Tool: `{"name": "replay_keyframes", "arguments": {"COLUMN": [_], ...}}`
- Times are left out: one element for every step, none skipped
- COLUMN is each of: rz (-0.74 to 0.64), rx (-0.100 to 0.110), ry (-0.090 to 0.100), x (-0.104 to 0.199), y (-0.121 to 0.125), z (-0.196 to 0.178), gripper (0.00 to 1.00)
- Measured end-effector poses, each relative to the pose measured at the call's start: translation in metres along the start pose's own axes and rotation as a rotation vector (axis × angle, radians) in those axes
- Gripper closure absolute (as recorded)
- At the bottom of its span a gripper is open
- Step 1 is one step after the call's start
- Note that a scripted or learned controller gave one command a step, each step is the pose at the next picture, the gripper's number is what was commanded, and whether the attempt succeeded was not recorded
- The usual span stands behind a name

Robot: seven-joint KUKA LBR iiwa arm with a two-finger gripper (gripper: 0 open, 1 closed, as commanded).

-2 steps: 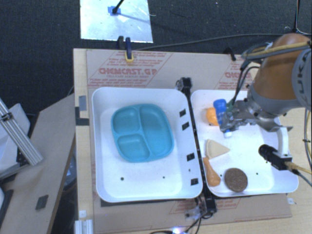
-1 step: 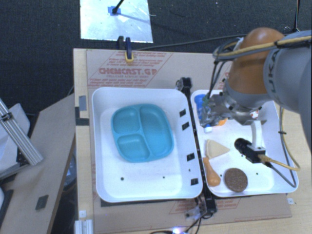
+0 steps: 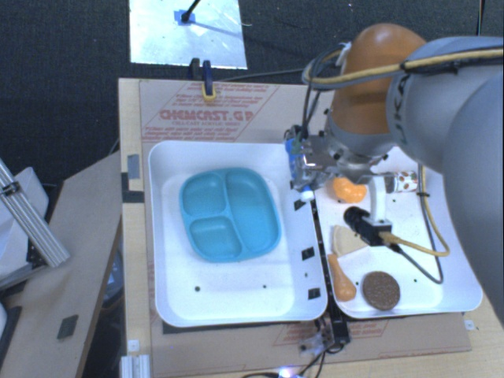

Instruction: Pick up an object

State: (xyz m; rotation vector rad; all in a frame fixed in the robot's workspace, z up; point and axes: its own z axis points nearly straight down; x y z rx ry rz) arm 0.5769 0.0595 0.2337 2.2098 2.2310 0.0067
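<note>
Left of the end effector (image 3: pixel 340 181), a glossy blue three-compartment plastic tray (image 3: pixel 230 213) lies in the left shallow white bin (image 3: pixel 169 290). The grey arm (image 3: pixel 441 93) bends over the right white bin (image 3: pixel 465 294), beneath it an orange rounded piece (image 3: pixel 349 189), below that an orange carrot-shaped toy (image 3: pixel 340 278) and a brown textured disc (image 3: pixel 381 290). End effector's opening cannot be told.

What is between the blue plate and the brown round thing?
In the camera view, the bins' white rims with black clips, then an orange carrot-like piece, lie between the blue plate and brown disc.
</note>
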Motion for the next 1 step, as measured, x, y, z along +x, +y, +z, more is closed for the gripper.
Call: {"name": "replay_keyframes", "arguments": {"rz": [0.001], "rx": [0.000], "ry": [0.000], "x": [0.0421], "y": [0.0250], "z": [-0.0031], "gripper": [1.00]}}
